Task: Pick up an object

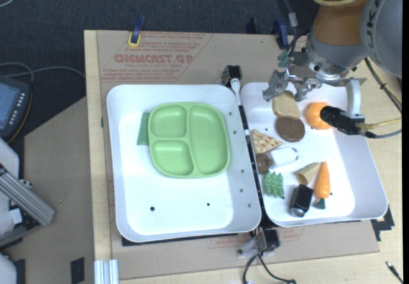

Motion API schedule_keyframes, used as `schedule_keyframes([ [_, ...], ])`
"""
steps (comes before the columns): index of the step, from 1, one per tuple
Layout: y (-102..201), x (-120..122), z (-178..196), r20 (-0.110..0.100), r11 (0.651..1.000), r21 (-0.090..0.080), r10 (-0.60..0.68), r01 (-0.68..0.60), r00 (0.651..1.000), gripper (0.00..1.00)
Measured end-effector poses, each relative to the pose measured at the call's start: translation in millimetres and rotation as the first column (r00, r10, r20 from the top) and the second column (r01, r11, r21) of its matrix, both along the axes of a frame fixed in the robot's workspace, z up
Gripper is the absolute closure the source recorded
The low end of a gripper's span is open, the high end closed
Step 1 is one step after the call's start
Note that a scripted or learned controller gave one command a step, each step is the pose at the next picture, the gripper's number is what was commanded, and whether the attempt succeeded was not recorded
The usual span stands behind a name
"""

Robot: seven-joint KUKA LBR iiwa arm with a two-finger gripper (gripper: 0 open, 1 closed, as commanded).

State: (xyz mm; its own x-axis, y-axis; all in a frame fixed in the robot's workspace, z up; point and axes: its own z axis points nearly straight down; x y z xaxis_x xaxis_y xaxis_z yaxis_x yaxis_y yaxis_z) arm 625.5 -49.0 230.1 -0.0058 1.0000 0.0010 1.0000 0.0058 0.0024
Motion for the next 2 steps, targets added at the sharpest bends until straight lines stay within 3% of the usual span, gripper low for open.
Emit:
schedule_keyframes([
  [1,58,6,-12,-0.004,1.000,0.000,0.000,0.000,1.000,1.00],
  [2,106,5,5,0.001,1.000,0.001,0.000,0.000,1.000,1.00],
])
